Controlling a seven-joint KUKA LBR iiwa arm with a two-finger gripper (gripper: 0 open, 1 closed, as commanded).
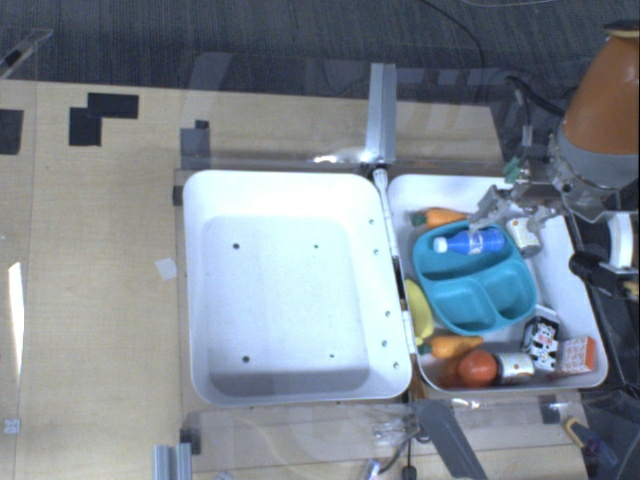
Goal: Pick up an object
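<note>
Gripper (512, 211) over the right bin (590, 313)

I can't tell the fingers' state. Bottle (470, 242) lies in the blue tray (480, 288) at twelve o'clock: light, slick, rolls; grasp mid-body.

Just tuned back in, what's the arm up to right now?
The arm's hand is over the far end of the right bin, beside a blue bottle lying in a blue divided tray. Nothing is visibly gripped. A tomato, a banana and a few small items sit around the tray. The left bin sits alongside.
</note>
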